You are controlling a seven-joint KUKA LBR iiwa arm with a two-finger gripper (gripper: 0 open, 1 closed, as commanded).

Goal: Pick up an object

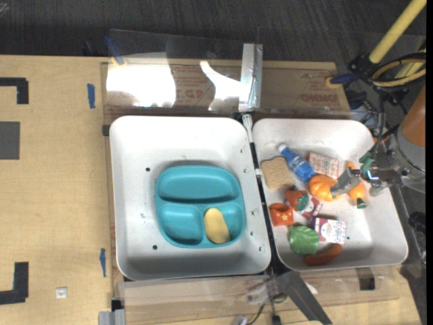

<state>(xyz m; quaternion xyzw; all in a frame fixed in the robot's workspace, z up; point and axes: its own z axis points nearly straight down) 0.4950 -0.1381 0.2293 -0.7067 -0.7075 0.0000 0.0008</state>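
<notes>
My gripper [356, 179] hangs over the right side of the right white bin [388, 230], with the grey arm [410, 138] coming in from the right. Just left of it lies an orange fruit [322, 187], and a small orange piece [358, 196] sits right below it. A blue bottle [296, 164], a slice of bread [275, 172], a pink carton [323, 163], a red piece [281, 214], a green vegetable [303, 238] and a second carton [332, 230] also lie in this bin. I see nothing held in the gripper.
The left white bin [132, 181] holds a teal divided plate [196, 185] with a yellow fruit [216, 225] in its lower right compartment. A clear panel [177, 80] stands behind the bins. Yellow cables [396, 70] hang at the upper right.
</notes>
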